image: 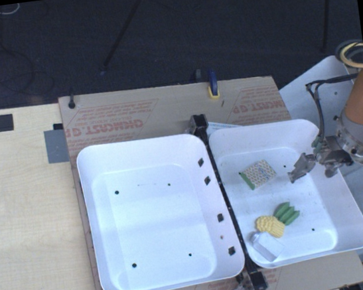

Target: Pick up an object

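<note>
Gripper [303, 167] hangs over the right bin [345, 235], its fingers seemingly spread and holding nothing. Nearest lies the patterned sponge [258, 174], with the toy pineapple [277, 220] further off. Descending here risks closing on bare floor beside the sponge.

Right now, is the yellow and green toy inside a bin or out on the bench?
Inside. The yellow and green toy lies on the floor of the right bin, within its rim.

Two white bins [142, 154] on cardboard [131, 118] — blue-yellow clamp [213, 84] at its edge.
</note>
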Robot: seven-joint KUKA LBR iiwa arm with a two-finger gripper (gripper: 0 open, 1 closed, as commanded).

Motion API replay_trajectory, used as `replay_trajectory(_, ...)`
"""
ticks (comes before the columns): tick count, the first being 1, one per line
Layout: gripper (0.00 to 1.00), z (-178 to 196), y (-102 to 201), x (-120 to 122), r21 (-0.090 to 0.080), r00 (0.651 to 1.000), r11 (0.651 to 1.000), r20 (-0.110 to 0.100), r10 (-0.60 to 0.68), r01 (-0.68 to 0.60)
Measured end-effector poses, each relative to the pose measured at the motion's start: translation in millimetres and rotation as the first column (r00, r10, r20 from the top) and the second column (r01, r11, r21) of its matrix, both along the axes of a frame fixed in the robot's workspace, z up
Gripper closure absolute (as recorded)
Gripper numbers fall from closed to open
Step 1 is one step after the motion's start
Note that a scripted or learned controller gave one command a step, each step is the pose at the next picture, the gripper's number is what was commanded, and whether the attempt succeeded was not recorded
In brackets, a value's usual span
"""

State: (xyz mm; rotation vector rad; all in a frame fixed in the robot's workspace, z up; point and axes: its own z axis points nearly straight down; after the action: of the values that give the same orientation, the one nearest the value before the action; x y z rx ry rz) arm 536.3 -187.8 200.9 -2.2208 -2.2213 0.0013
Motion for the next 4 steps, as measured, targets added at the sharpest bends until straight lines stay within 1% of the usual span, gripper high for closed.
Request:
replay_trajectory(1,0.0,48.5,-25.0,89.0,-0.004,1.0,1.0,0.01,0.005,-0.005)
replay_trajectory(2,0.0,-122.0,26.3,106.3,0.003,1.0,1.0,-0.005,0.004,-0.004)
replay_trajectory(3,1.0,-102.9,23.4,107.9,0.0,1.0,1.0,0.0,0.004,-0.004)
replay_trajectory(4,1.0,34.9,123.8,111.1,0.003,1.0,1.0,0.015,0.011,-0.011)
